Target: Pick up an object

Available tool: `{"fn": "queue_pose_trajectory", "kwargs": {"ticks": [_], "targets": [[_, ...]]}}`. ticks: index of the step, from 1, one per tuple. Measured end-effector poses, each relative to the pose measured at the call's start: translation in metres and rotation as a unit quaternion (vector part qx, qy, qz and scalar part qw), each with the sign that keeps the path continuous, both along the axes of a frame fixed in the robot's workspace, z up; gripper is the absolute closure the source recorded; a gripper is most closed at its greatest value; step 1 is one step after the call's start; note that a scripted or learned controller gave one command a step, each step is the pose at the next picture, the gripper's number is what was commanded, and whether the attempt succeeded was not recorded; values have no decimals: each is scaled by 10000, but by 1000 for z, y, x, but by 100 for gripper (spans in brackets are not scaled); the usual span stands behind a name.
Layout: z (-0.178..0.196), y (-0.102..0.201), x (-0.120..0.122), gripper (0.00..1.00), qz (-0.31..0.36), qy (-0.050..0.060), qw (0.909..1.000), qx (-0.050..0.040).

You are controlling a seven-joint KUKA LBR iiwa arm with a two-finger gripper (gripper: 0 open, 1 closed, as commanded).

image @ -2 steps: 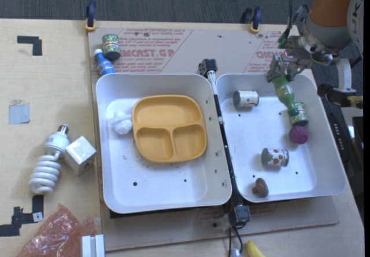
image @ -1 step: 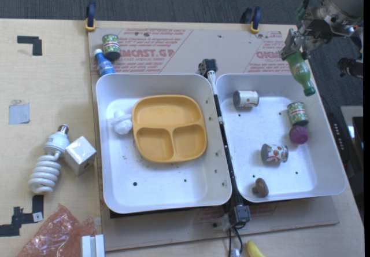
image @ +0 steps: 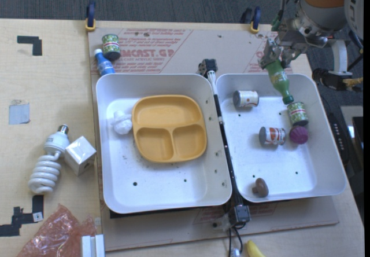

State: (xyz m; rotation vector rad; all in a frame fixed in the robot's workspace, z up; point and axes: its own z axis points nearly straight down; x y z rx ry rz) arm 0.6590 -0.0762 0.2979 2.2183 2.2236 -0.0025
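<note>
My gripper (image: 276,53) hangs over the far edge of the right bin (image: 324,183), with the orange-banded arm above it at the top right. It is shut on a green bottle (image: 279,80), which slants down and to the right, its dark cap lowest. Under and around the bottle, the bin holds a small white can (image: 245,98), a green-labelled can (image: 298,113), a red-labelled can (image: 272,135), a magenta ball (image: 299,135) and a brown lump (image: 260,187).
The left bin (image: 115,192) holds a yellow divided plate (image: 169,127) and a white crumpled piece (image: 122,124). On the bench to the left lie a blue bottle (image: 105,65), a spiral light bulb (image: 48,162), a white cube (image: 81,154) and a pink bag (image: 58,232).
</note>
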Motion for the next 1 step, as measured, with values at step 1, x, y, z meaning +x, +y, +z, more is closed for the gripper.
{"fn": "queue_pose_trajectory", "kwargs": {"ticks": [1], "targets": [[2, 50, -17, 100, -2, 1, 10000, 2]]}}
